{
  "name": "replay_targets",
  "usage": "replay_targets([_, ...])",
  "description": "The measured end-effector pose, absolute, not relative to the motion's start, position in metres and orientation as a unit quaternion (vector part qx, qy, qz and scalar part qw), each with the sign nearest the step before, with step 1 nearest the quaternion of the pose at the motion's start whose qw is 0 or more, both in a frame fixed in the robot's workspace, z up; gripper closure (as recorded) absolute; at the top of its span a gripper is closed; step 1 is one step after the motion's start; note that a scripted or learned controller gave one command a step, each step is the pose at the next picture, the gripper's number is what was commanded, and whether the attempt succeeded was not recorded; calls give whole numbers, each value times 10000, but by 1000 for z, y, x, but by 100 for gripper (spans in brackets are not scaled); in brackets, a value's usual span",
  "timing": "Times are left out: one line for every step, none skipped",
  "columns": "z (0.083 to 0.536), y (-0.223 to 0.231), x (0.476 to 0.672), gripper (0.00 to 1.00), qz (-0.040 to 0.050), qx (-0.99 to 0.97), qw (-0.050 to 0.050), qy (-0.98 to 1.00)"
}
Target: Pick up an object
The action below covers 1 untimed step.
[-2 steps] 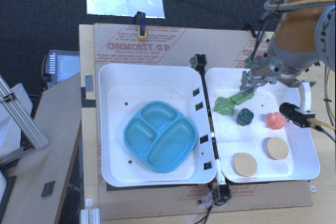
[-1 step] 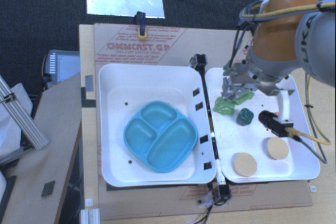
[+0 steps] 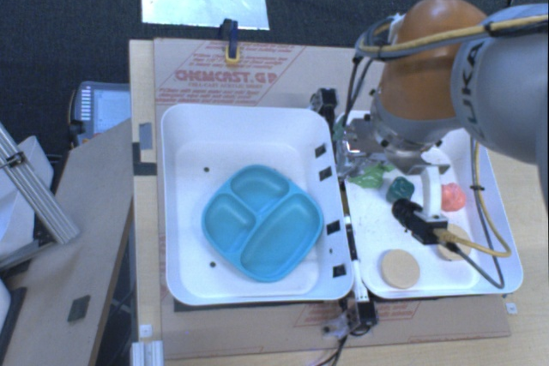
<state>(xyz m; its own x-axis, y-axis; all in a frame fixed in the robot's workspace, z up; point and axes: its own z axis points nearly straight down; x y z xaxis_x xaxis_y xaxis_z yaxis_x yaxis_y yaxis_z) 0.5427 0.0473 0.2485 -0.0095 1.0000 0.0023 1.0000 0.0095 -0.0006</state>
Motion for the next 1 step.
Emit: replay_targets([233,89,530,100,-4,-7041,9,-7101])
